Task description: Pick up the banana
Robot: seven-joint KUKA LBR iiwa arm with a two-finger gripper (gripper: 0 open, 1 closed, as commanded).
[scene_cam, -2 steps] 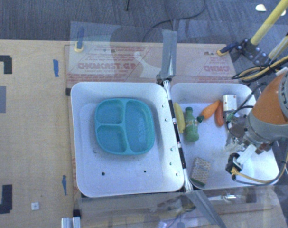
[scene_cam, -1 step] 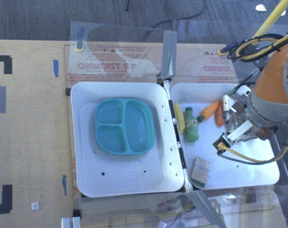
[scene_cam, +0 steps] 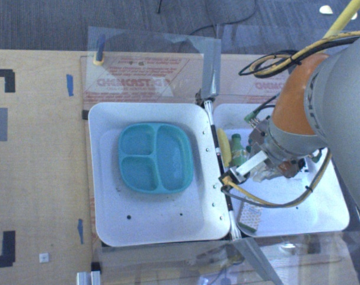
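Note:
The banana is a slim yellow shape lying lengthwise against the left wall of the right bin. My gripper hangs low over the middle of that bin, to the right of the banana and apart from it. The grey wrist and orange band cover most of the gripper from above. I see nothing held in it.
A green object lies just right of the banana, between it and the gripper. A small speckled packet sits at the right bin's front left corner. The left bin holds a teal divided plate.

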